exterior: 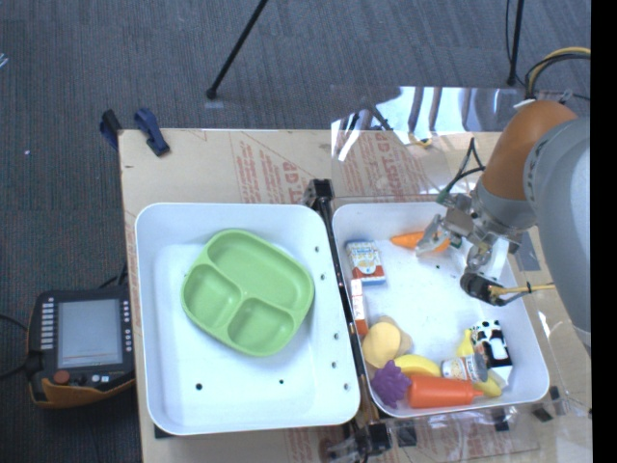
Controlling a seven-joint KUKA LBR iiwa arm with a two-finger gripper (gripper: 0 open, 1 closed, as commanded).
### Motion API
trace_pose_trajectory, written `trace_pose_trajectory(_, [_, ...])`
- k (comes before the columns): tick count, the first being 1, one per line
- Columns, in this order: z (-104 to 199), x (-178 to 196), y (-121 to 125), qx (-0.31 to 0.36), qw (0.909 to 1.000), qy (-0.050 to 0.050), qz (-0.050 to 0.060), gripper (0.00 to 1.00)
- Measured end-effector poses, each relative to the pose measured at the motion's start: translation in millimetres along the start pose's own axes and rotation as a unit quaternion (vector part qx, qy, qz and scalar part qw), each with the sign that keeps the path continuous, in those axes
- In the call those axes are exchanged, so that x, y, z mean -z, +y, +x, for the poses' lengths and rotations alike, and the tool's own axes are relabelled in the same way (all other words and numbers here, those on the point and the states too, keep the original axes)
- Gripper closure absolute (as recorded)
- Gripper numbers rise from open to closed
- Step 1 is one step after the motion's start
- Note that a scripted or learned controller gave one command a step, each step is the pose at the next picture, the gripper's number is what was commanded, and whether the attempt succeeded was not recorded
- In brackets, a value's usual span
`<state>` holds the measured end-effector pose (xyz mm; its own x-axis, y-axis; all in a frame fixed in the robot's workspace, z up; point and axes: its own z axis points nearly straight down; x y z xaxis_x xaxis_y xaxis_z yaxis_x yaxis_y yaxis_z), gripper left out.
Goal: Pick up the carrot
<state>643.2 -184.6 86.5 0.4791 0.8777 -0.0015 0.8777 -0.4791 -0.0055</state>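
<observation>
**Claw at the carrot's thick end, grip unconfirmed**

The claw (441, 235) sits low over the right bin (536, 379), at its far side. The carrot (409, 240) lies on the bin floor, touching the claw or just beside it, and juts out to the claw's left in the view. Its thick end is tucked under the claw. Whether the claw is wide or narrow I cannot tell, as its own body hides the tips, so a hold on the carrot is not confirmed.

The carrot's long axis runs roughly left to right across the view. Its narrow tip points away from the claw, toward the wall between the bins.

To do this step well, the claw should probably close across that axis, at the thicker part, because the taper invites slipping. It should lift only after it has closed firmly.

A small box (366, 261) lies beyond the tip, a little nearer the camera. A bigger orange toy (445, 391), possibly another carrot, lies well apart at the bin's near edge.
</observation>
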Motion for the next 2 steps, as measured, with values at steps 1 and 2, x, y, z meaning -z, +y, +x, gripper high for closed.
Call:
trace_pose_trajectory(1, [0.9,9.7,0.0,0.002,1.0,-0.001,0.001,1.0])
trace_pose_trajectory(2, [1.0,9.2,-0.3,0.003,1.0,-0.001,0.001,0.0])
